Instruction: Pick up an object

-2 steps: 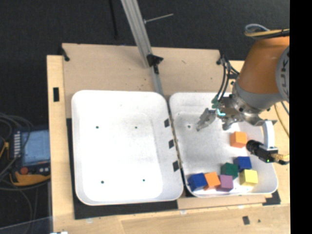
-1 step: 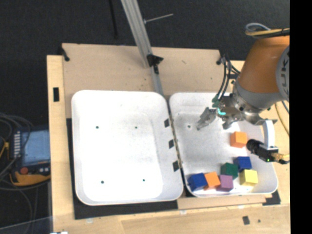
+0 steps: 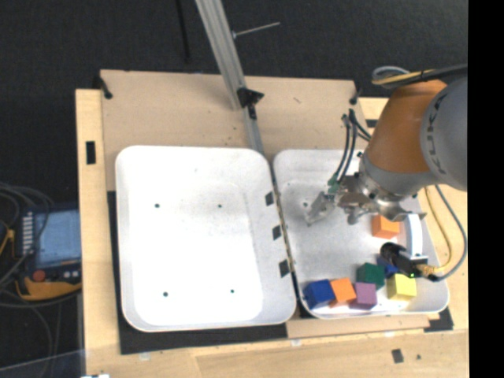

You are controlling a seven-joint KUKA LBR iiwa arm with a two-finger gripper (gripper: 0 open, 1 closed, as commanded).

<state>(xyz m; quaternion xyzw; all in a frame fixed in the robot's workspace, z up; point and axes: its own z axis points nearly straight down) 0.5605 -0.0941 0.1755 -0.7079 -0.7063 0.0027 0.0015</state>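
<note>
The grey arm with its orange band reaches in from the right, and its gripper (image 3: 321, 205) hangs over the right bin (image 3: 309, 172), near that bin's left side. The view is too small and blurry to tell how the tool is set, and no block is seen in it.

The blocks sit in the same bin, well apart from the gripper. Along the near edge lie a blue block (image 3: 319, 293), an orange block (image 3: 343, 290) and a purple block (image 3: 366, 294) — side by side. A green block (image 3: 370, 274) and a yellow block (image 3: 402, 287) sit close behind them. Another orange block (image 3: 386, 227) rests farther back, just beside the arm. The left bin (image 3: 197, 235) lies next to the right one.
</note>
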